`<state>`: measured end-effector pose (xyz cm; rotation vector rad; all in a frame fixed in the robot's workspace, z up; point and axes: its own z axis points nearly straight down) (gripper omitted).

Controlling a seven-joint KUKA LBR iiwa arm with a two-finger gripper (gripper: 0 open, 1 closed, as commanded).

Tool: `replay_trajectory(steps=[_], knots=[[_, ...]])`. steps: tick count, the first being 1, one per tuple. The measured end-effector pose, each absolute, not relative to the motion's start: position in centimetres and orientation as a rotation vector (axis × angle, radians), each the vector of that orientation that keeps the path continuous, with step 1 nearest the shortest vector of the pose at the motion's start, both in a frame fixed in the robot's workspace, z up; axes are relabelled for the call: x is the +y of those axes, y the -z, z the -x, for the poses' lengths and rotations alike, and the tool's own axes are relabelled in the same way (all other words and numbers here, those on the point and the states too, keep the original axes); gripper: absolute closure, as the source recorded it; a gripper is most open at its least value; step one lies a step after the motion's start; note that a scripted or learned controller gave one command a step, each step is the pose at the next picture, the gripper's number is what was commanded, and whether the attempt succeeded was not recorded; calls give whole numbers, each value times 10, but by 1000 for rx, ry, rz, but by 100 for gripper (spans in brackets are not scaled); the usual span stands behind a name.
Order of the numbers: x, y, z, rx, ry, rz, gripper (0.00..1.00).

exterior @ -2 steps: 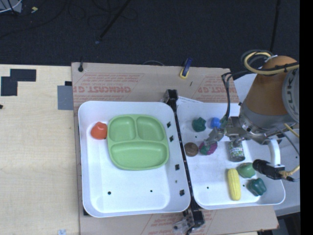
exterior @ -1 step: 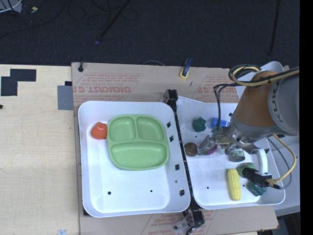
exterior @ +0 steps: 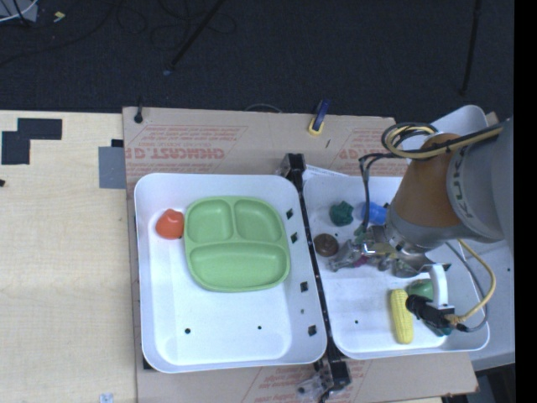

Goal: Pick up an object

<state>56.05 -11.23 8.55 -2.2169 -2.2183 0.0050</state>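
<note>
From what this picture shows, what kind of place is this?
Probably a robot test bench in a lab: a grey arm over two white bins, toy items like the yellow corn, loose cables around.

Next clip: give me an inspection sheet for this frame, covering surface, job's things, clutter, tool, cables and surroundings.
Surface: two white bins side by side, left bin and right bin, on a cardboard sheet.
Job's things: right bin holds a yellow corn cob, dark green object, blue object, brown round object.
Clutter: left bin holds a green divided plate with an orange cup beside it.
Tool: tool low over the right bin; finger state unclear.
Cables: yellow and black loops on the arm.
Surroundings: wooden bench, dark floor.
</note>
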Motion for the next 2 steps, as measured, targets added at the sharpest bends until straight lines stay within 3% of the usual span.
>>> replay_trajectory(steps=[1, 2], knots=[[-114, -97, -561, -2212, -4, 2224, 100], [-111, -152, -570, -2222, 2, 2222, 100]])
